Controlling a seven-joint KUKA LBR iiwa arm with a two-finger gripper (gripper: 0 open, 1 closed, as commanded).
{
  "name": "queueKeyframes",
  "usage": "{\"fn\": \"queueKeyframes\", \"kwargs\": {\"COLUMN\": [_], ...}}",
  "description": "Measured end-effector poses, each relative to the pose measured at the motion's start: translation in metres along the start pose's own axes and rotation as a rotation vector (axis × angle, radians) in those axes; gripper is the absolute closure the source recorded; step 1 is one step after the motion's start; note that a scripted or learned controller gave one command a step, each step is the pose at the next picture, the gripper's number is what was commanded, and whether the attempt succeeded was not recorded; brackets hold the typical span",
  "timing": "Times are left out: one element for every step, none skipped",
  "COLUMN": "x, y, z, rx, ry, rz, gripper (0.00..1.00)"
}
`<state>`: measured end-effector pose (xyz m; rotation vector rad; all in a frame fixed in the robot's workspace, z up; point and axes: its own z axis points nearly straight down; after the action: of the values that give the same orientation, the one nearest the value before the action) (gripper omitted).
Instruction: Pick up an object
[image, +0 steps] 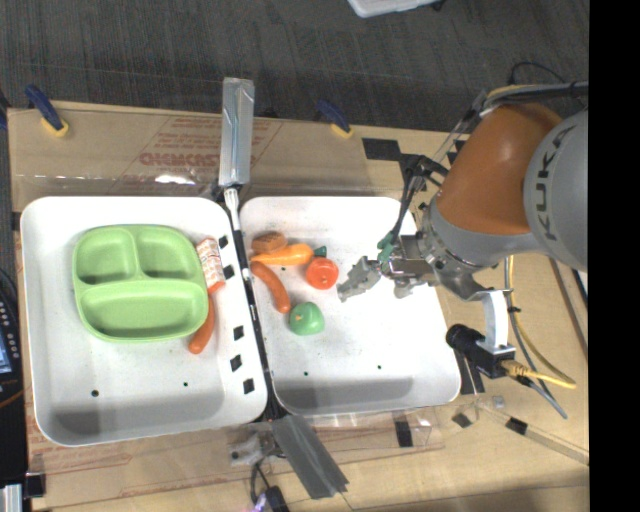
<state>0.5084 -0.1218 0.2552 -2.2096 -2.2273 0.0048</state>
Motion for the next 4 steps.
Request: {"fn": "queueKeyframes", "kwargs": {"x": [0.001,0.001,0.058,0.019], "y": [0.001,0.001,0.017,0.053], "z": [-0.009,-0.009,0.066,0.164], "rx": [0.003,0.002,0.002,-0.003], "ry": [0.0,-0.001,-0.001,-0.001], "rz": [-0.006,-0.007,-0.084,-0.112], "gripper": [1.0,0.0,0.0,0.0]}}
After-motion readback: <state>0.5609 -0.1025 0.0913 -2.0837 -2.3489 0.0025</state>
